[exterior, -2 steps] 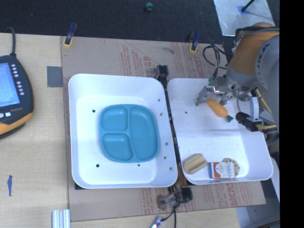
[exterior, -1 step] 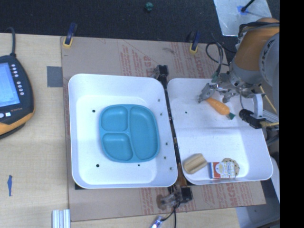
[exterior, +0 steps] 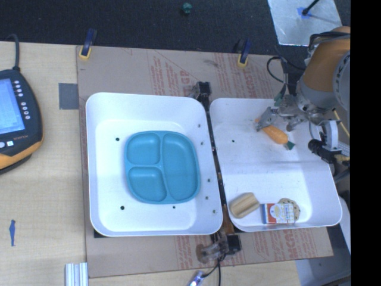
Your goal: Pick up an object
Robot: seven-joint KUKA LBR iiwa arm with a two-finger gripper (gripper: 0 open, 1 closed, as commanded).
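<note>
two things lie at the right bin's (exterior: 333,186) near edge, a tan block (exterior: 244,204) and a small carton (exterior: 280,213), both untouched; farther back the pincer (exterior: 284,117) is down over an orange carrot-like toy (exterior: 275,134), so i judge the grasp step is in hand. i cannot tell how wide it stands or whether it grips; next it must close on the toy and lift straight

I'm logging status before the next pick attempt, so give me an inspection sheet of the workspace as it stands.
Surface: wooden bench with a cardboard sheet clamped under two white bins.
Job's things: orange carrot-like item, bread-like piece and small carton, all in the right bin.
Clutter: blue divided plate in the left bin.
Grippers: gripper low over the orange item; grasp cannot be told.
Cables: black loop beside the arm.
Surroundings: handheld pendant at the left; dark floor behind.
</note>
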